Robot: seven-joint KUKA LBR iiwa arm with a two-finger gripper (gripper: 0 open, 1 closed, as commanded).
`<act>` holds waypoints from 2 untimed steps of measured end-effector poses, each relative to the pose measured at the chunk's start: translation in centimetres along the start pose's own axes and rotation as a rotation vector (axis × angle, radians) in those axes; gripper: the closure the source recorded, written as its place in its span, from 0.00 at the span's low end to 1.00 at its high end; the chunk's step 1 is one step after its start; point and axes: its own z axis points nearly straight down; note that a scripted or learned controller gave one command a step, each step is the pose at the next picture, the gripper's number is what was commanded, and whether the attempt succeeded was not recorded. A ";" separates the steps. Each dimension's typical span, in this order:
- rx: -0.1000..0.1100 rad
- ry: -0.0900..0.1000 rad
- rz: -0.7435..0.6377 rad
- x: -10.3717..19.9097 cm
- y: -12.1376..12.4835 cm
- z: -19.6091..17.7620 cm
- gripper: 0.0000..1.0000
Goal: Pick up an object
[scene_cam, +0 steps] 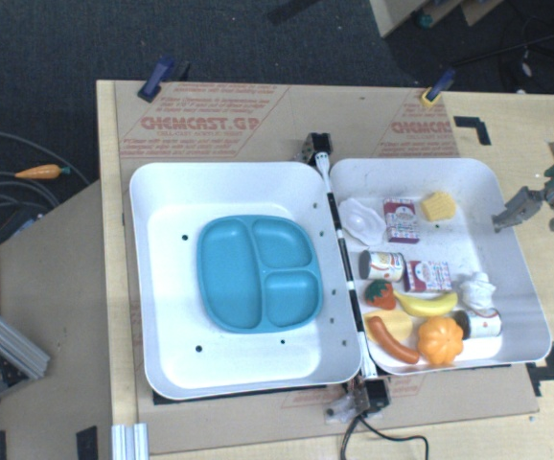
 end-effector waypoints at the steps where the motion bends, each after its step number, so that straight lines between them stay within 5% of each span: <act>1: 0.004 0.002 0.001 4.6 -4.8 16.5 0.00; 2: 0.000 0.001 -0.001 11.4 -2.5 18.3 0.00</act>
